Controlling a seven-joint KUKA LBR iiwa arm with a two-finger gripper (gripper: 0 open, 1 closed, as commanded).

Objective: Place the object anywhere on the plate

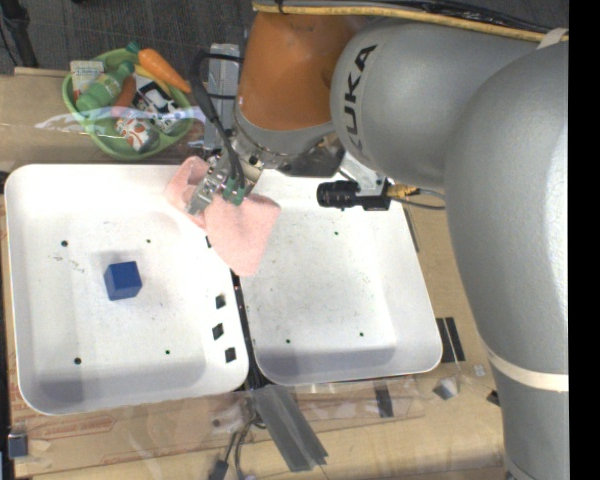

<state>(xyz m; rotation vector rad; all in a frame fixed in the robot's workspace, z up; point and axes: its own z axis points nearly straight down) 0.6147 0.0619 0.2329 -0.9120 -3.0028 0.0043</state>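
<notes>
So the blue cube [123,279] sat on the floor of the left bin [40,368], well apart from the gripper [215,193], which hung over the upper end of the pink plate [245,233]. At least I took that flat pink thing for the plate; it lay across the seam between the left bin and the right bin [330,308]. My guess was the pickup wasn't done yet. To do it well, I'd come straight down on the cube, square to its sides, then lift high enough to pass over the bin wall before setting it on the pink bit.

Honestly couldn't tell if the gripper was open or closed, since the wrist blocked most of it. The arm [400,88] also covered the right bin's far corner, and the plate's top edge was tucked under the gripper.
</notes>
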